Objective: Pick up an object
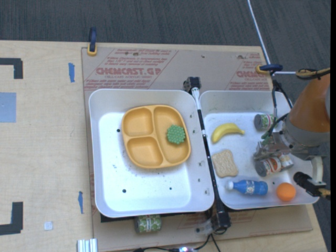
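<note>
My gripper (269, 152) is low over the right side of the right bin (239, 100). Directly under and in front of it lies a small can with a red and white label (273, 165); I cannot see whether the can is between the fingers. A second can with a green label (264, 121) lies behind the gripper. To its left are a banana (227, 132) and a slice of toast (225, 163). A blue bottle (249, 187) and an orange (286, 192) lie along the bin's front wall.
The left bin (107, 156) holds a yellow divided plate (142, 140) with a green bumpy ball (176, 134) in its right compartment. A green can (149, 223) lies outside on the board in front of the left bin.
</note>
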Robot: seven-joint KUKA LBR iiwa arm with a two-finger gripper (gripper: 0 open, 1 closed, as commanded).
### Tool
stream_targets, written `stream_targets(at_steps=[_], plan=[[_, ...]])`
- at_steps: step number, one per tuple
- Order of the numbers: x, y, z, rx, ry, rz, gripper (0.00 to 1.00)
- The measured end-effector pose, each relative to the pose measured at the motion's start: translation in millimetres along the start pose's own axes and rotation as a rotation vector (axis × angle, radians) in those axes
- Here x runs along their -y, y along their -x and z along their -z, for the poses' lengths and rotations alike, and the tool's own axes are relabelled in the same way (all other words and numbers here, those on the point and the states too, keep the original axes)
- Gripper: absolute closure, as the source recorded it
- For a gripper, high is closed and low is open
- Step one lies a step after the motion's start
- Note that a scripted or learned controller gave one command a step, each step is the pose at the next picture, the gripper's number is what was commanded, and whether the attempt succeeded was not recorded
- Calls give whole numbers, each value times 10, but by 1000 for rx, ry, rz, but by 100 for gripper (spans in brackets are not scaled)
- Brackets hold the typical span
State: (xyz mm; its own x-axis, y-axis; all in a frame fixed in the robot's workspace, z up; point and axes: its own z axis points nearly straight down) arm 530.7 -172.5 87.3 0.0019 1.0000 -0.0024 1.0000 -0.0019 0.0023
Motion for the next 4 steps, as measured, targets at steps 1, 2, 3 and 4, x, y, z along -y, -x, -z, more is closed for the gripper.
stream_targets(at_steps=[1, 2, 3, 4], plan=[[-346, -620, 848, -3, 0, 4, 100], [-341, -615, 844, -2, -1, 3, 0], [-418, -497, -8, -2, 2, 3, 0], [-806, -738, -10, -2, 3, 4, 0]])
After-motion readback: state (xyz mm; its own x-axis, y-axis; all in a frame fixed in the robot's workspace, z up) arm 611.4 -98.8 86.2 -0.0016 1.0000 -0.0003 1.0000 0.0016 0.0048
